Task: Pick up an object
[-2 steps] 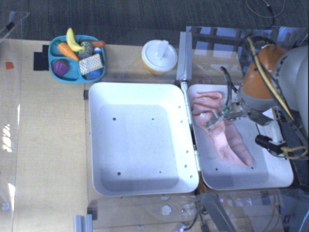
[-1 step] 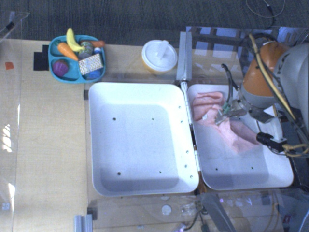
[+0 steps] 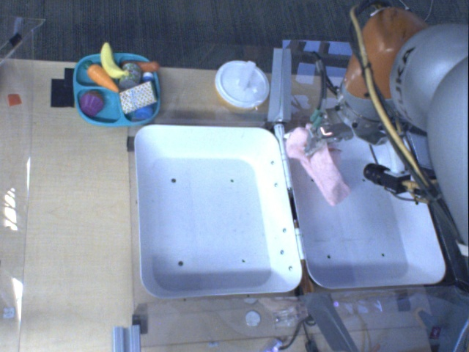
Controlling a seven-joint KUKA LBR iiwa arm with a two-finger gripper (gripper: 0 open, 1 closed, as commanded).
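A pink cloth (image 3: 327,176) is in the right bin (image 3: 381,262), near its far left corner. Its upper end is bunched up between the fingers of my gripper (image 3: 316,142), which is shut on it. From there the cloth trails down and to the right, towards the bin's middle. The grey arm with its orange band (image 3: 381,39) comes in from the upper right, above the bin's far side.
The left bin (image 3: 212,270) lies beside the right one, their rims touching. On the bench behind it stand a white lidded tub (image 3: 242,84) and a blue tray (image 3: 111,116) of toy food. Black cables and a fitting (image 3: 385,174) hang over the right bin.
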